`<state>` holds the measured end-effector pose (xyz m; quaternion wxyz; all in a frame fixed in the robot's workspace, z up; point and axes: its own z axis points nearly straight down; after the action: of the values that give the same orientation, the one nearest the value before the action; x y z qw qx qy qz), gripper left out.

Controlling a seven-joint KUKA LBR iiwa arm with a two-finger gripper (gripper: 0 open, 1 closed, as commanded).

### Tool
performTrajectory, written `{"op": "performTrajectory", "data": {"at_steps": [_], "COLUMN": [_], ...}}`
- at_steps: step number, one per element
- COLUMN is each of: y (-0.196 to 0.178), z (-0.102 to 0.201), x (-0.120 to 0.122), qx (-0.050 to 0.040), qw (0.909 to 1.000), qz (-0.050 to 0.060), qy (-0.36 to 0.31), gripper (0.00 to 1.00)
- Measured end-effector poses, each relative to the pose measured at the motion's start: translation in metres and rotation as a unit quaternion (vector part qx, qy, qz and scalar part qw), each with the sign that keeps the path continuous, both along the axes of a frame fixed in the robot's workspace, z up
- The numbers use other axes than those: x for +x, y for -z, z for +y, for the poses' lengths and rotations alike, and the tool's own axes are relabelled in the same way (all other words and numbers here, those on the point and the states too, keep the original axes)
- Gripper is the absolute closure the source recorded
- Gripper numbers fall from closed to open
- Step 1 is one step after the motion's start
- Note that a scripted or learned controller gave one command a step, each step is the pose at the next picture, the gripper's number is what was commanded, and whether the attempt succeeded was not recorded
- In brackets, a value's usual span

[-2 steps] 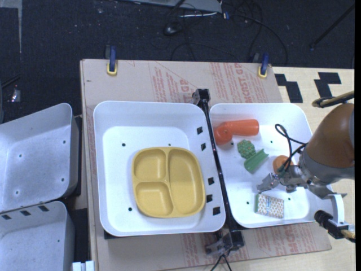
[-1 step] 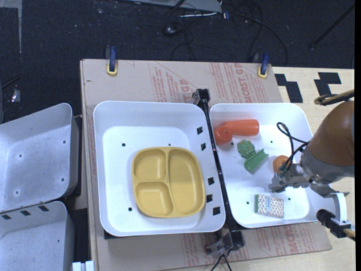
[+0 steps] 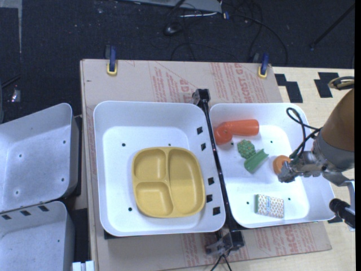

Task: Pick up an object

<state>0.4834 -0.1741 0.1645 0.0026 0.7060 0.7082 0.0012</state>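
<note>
the arm is reaching into the right bin (image 3: 234, 210) from 3 o'clock, and the gripper (image 3: 286, 173) is sitting low against a small orange object (image 3: 280, 164) at the bin's 3 o'clock side. whether its claw is open or closed, i cannot tell. nothing is looking lifted yet, so the pick seems to be only at the approach stage. the green broccoli toy (image 3: 250, 154), the red piece (image 3: 236, 130) at 12 o'clock and the patterned sponge (image 3: 269, 205) at 6 o'clock are lying untouched.

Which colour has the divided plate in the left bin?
Yellow. The divided plate shows clearly in the camera view, in the left bin.
</note>
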Motion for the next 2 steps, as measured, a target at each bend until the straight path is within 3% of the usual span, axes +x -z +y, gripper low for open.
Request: {"op": "performTrajectory", "data": {"at_steps": [2], "y": [-0.086], "z": [0.000], "x": [0.007], "qx": [-0.0001], "qw": [1.0000], "qz": [0.000], "qy": [0.000], "gripper": [1.00]}}
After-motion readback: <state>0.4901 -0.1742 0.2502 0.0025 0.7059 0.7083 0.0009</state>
